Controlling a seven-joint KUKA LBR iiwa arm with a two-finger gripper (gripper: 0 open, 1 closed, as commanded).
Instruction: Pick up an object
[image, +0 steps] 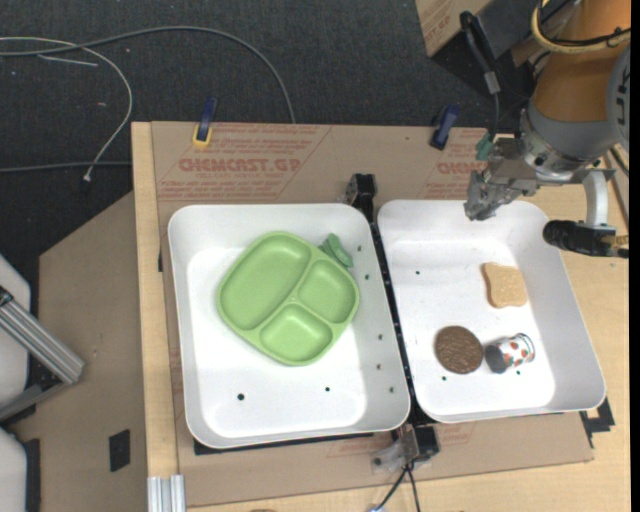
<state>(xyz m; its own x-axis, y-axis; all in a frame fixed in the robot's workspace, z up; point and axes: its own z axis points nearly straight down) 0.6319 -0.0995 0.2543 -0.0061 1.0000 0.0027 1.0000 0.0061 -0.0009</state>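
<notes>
A divided plate (289, 297) lies in the left bin (200, 400); a toast slice (505, 286), cookie (459, 350) and small cup (511, 353) lie in the right bin (430, 240).

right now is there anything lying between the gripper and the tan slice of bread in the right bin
No. In the camera view the gripper hangs over the right white bin's far edge, and only bare white bin floor stretches from it to the tan bread slice.

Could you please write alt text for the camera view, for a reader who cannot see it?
The end effector hovers over the right bin's far edge; nearer lie a toast slice, brown disc and small cup. The left bin holds a green divided plate.
</notes>
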